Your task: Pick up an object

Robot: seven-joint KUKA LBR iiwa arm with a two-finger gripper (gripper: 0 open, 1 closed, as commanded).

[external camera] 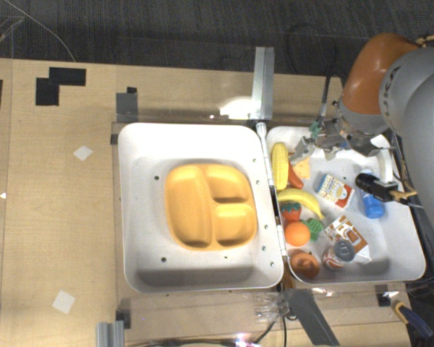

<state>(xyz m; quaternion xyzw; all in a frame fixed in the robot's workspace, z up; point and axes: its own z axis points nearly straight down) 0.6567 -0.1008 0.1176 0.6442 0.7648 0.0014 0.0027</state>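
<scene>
1. While my arm (412, 85) reaches in over the far end of the right bin (412, 262), my gripper (324, 137) sits low above that bin's far left corner, and no object shows between its parts.
2. Gripper state: I cannot tell from this view; the tool is small, cluttered and partly hidden by my own wrist.
3. Location of the candidates: all loose objects lie in the right bin. An upright yellow corn cob (279, 165) runs along the left wall, with a banana (301, 199) just below it, then an orange (297, 233) and a brown round item (305, 263) toward the near corner.
4. Further candidates: a small white carton (332, 189) lies mid-bin, a blue piece (374, 207) near the right wall, and a brown-and-white packet (346, 233) touching a can (342, 251).
5. The left bin (141, 194) holds a yellow divided tray (208, 204), well apart from my gripper.
6. Progress judgement: nothing is lifted. The pick is at the approach stage at best.
7. Remaining, as I judge it: settle on the nearest item, probably the corn cob or the small pieces just beside my tool, close on it, and raise it off the bin floor.
</scene>
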